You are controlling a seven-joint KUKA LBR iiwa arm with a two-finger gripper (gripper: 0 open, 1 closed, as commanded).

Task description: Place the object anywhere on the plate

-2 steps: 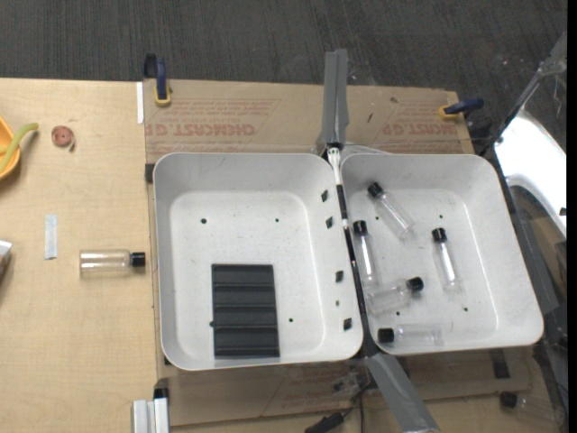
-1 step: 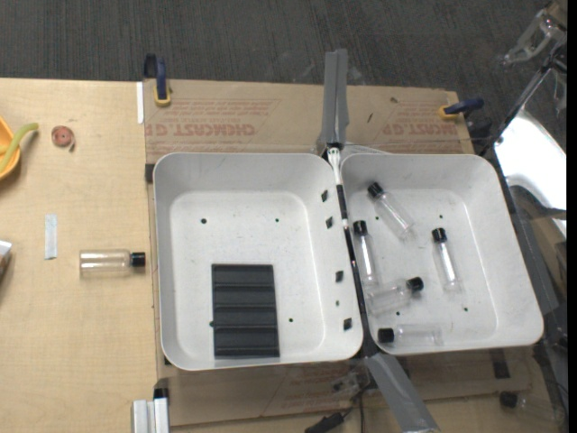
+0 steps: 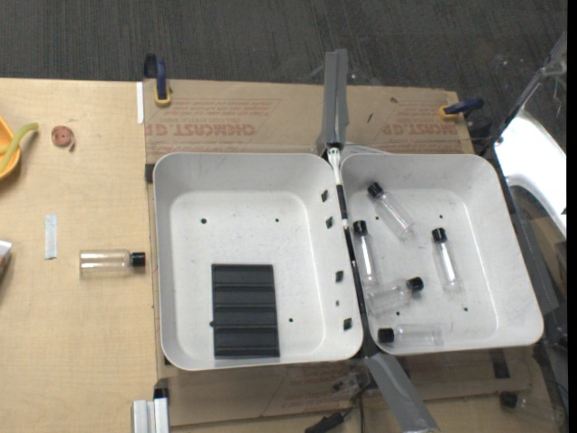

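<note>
Wooden bench (image 3: 72,332): clear black-capped plastic vials (image 3: 389,207) lie light, slippery, round; grasp mid-body. Black ribbed plate (image 3: 244,311) awaits; pincer state cannot be told.

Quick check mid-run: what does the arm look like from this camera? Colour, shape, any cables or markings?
At the view's right edge, just past the right bin, a part of the arm shows as a smooth, rounded casing, pale grey-white with a glossy sheen. That surface looks plain: I can make out no markings, labels or cables on it at this size.
</note>
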